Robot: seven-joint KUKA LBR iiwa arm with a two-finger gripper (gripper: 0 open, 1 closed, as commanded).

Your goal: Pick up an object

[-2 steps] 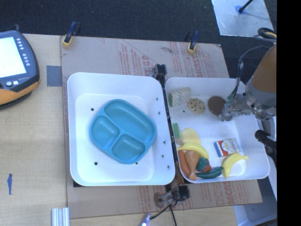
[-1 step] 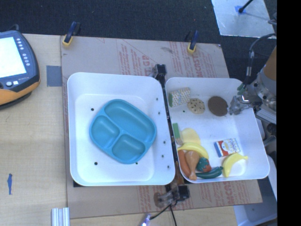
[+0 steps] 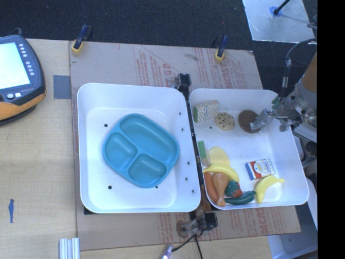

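A: Where is the gripper [image 3: 262,119]?

B: It hangs over the back of the right bin [image 3: 245,95], near that bin's right wall, with its tip just beside a brown round disc [image 3: 246,120]. Nothing shows between its fingers; whether they are apart or together cannot be told.

A: What else lies in the right bin?

B: A speckled cookie [image 3: 225,121] sits just left of the disc, and a pale wafer block [image 3: 206,111] lies left of the cookie, close to the bin's left wall. Toward the front, a small red, white and blue carton [image 3: 261,169] lies apart from the disc. A banana [image 3: 268,188] sits just in front of the carton. In the front left corner several toy foods crowd together: a yellow piece [image 3: 220,163], an orange carrot [image 3: 216,186] and a green pepper [image 3: 240,199], touching one another.

A: And outside the right bin?

B: The left bin [image 3: 86,144] holds a blue divided plate [image 3: 141,150]. A handheld controller [image 3: 16,74] rests on the bench far left of both bins.
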